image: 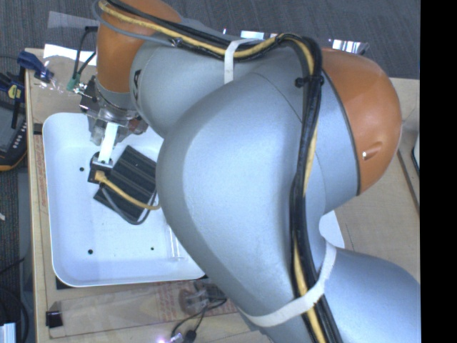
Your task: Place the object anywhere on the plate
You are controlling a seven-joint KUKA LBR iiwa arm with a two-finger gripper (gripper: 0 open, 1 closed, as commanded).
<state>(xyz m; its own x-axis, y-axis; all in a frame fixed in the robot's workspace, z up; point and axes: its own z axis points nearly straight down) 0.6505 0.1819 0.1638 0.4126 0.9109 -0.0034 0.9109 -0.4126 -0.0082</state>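
My gripper (107,123) hangs over the far part of the left white bin (71,213), below the orange wrist band (118,48). The big grey arm (257,191) reaches in from the right and crosses the middle of the view. It hides the right bin and the right side of the left bin. On the bare white floor of the left bin I make out nothing but a few small dark dots.
A blue clamp (28,63) and a black and yellow tool (11,145) lie off the bench's left edge. Loose cables (193,302) run along the wooden front edge below the bin. The arm's orange elbow (364,120) bulks at the right.
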